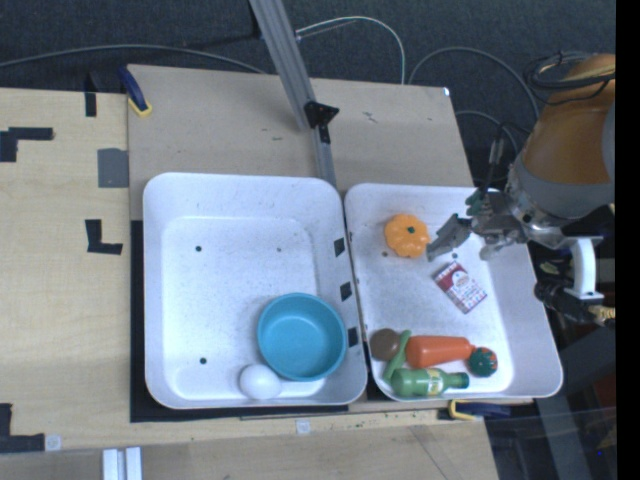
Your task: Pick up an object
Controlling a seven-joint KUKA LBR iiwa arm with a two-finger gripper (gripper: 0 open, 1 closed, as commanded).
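Arm reached in over right bin [520, 298] from its right edge, orange band above wrist. Gripper [462, 236] hovered low, fingers spread apart, nothing between them. Orange pumpkin [406, 235] just left of gripper; red-white packet [461, 287] just below it. Carrot [438, 349], green bottle [428, 380], brown ball [384, 344] near bin's front wall. Left bin [200, 268] held blue bowl [301, 335] and white ball [260, 379], touching. Wooden bench [60, 298]; dark floor, cables behind.

Single fixed camera above counter [230, 118], looking down at slant. Both white bins in frame: left bin [170, 208], right bin [520, 298]. Arm [565, 158] enters from right. Moderate distance.
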